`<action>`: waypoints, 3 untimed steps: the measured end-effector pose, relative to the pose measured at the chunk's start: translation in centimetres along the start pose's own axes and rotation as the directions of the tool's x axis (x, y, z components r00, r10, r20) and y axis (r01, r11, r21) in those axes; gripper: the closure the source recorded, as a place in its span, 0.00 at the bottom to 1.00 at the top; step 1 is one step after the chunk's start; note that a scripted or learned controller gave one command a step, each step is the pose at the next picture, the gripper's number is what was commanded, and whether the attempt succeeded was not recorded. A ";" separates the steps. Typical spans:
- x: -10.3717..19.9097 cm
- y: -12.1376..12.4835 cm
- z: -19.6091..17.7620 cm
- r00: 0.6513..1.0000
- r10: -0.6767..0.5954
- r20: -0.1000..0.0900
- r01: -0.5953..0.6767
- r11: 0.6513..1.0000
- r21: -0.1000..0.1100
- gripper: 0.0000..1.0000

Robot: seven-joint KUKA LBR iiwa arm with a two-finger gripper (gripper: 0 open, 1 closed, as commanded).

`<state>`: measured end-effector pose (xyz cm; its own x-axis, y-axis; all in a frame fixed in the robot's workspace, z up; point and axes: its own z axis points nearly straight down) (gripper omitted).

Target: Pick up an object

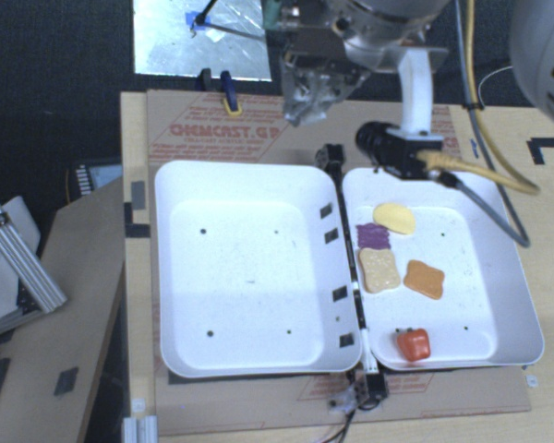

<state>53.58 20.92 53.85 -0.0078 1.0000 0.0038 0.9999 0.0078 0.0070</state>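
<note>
A: Camera view, entry: jaws [307,109] hang above the far edge of the worktop [212,127], behind both bins. Released or clenched? Cannot tell.

B: Noted. Objects?

A: All in the right bin [508,275], nearer the camera than the jaws and to their right: yellow piece [394,218], purple piece [373,236], tan toast [379,270], orange piece [425,280], red piece [414,344] closest to the front rim.

red "CHEMCAST" lettering on brown board [223,129] behind the bins
</note>
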 end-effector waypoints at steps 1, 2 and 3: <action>2.5 4.7 0.4 1.000 0.001 0.002 -0.001 1.000 0.002 1.00; -1.2 1.1 18.0 1.000 0.009 0.011 -0.009 1.000 0.024 1.00; 2.7 2.8 6.0 1.000 0.001 -0.003 -0.001 1.000 -0.007 1.00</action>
<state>56.40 23.65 47.89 -0.0072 1.0000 0.0066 0.9999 0.0071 0.0138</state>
